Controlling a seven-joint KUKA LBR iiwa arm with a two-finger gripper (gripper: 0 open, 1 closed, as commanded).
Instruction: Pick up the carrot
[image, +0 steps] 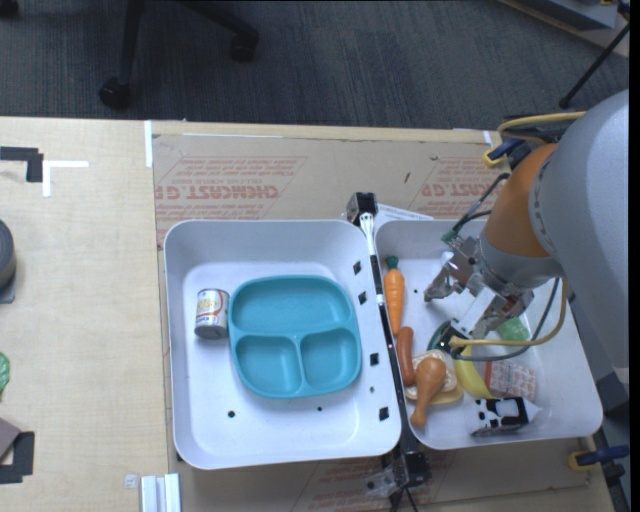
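Far off to the left of my fingers sits the left bin (190, 400), with a small can (211, 312) lying against the left edge of a teal divided tray (296, 335). Closer in, still left of my fingers, the carrot (394, 298) lies in the right bin (570, 400), right along the wall shared with the other bin, its green top pointing away toward the far rim. It is apart from me, not touched. Just below it along the same wall lies a reddish sausage-shaped piece (405, 356), and beside that a toy drumstick (428, 383). My gripper (464, 300) hangs over the middle of the right bin, fingers spread apart with nothing between them. Below my fingers a banana (470, 375) lies, and a black-and-white item (500, 412) rests nearer the front rim.
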